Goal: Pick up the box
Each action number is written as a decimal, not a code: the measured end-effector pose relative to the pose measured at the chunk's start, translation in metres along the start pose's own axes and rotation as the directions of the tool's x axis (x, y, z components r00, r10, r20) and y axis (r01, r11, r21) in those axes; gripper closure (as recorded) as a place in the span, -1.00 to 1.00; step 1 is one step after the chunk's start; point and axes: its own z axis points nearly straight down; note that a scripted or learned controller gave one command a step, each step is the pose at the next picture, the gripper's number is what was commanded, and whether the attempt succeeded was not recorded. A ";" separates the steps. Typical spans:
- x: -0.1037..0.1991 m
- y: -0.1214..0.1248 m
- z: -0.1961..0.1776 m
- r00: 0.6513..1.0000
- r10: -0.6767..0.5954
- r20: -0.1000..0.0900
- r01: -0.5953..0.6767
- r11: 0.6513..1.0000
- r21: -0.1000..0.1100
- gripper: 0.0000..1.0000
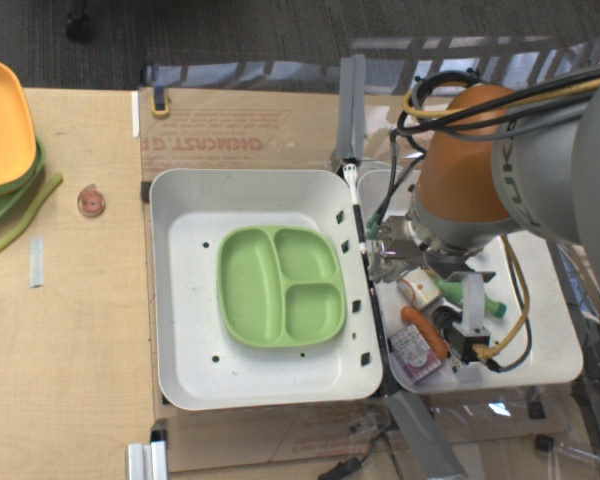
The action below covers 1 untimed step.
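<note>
Box [417, 287] beside carrot [426, 330], under arm [500, 158].

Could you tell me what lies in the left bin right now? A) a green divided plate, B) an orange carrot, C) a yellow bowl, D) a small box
A: the green divided plate lies flat in the middle of the left bin, its three compartments facing up.

Dark grey carpet floor [280, 13] lies beyond the wooden bench [70, 348], far from the gripper.
</note>
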 end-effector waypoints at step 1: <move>-0.052 0.103 -0.121 0.952 -0.306 0.002 0.306 0.952 -0.004 1.00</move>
